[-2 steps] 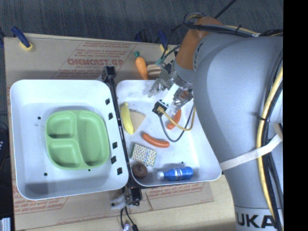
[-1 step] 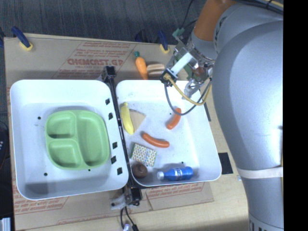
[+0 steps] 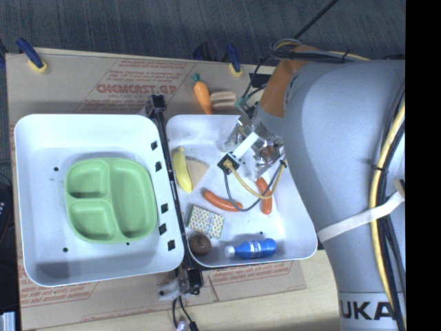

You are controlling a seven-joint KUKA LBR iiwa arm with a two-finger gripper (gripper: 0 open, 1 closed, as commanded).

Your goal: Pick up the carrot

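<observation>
A: What is on the left?

B: The left bin, white and shallow, with a green plate in it. The plate has three compartments and sits a little left of the bin's middle. Both bins rest on cardboard with red print, and a blue clamp grips its far left corner.

A: And the carrot?

B: The carrot lies on the cardboard, outside both bins, just beyond the far left corner of the right bin. Its green top points away to the far side. Just right of it lies a tan bun.

A: What is in the right bin?

B: Along its left wall there is a banana, with a pale wedge touching its right side. Nearer, there is a patterned packet and a small brown ball. An orange-red sausage lies in the middle. A blue bottle lies on its side by the near wall. A second orange-red piece sits right of the sausage, partly behind yellow wire.

A: Where is the gripper?

B: The gripper hangs over the far part of the right bin, well apart from the carrot, to its right and nearer. Whether it is released or clenched I cannot tell; it is too cluttered with parts and wire. Nothing can be seen in its grasp. The grey arm fills the right.
</observation>
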